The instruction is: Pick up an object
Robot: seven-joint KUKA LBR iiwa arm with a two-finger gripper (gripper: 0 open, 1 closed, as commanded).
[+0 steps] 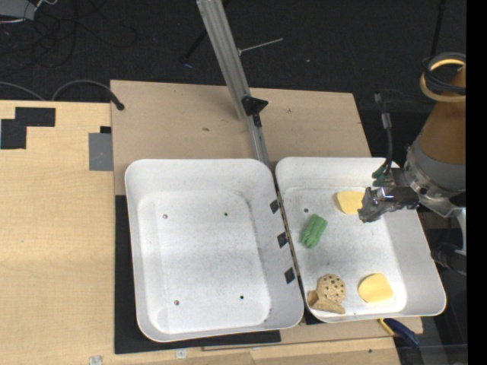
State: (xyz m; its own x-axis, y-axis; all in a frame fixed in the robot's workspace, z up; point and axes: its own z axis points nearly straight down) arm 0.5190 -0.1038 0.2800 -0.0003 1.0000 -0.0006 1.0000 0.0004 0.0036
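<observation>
The right white bin [415, 280] holds a green block [313, 230] near its left side. A pale yellow piece [349, 201] lies toward its back, a round yellow piece [375, 287] at the front right, and a tan cookie-like object [329, 293] at the front left. My gripper [370, 210] hangs over the right bin, just right of the pale yellow piece and close to it. The view is too coarse to show how the gripper stands or whether it touches the piece.
The left white bin [144, 204] stands beside the right one, with black clips [282, 239] along their shared wall. A slanted metal rail [228, 59] rises behind the bins. The wooden bench [53, 226] extends to the left.
</observation>
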